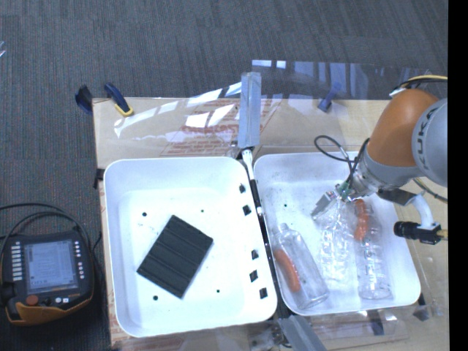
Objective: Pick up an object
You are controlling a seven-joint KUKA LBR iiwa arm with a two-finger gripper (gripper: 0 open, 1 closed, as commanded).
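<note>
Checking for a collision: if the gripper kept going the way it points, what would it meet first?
Probably the crumpled clear plastic bottle in the right bin; the gripper points down-left onto it, though depth is unclear.

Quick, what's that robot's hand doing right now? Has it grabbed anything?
Hand: low in the right bin, at the top of the crumpled clear plastic bottle. Whether it has closed on it cannot be told.

Bins (121, 189) glossy white plastic; bottles (338, 247) clear crinkled plastic; slab (175, 256) matt black, ribbed; floor (146, 42) grey carpet.
</note>
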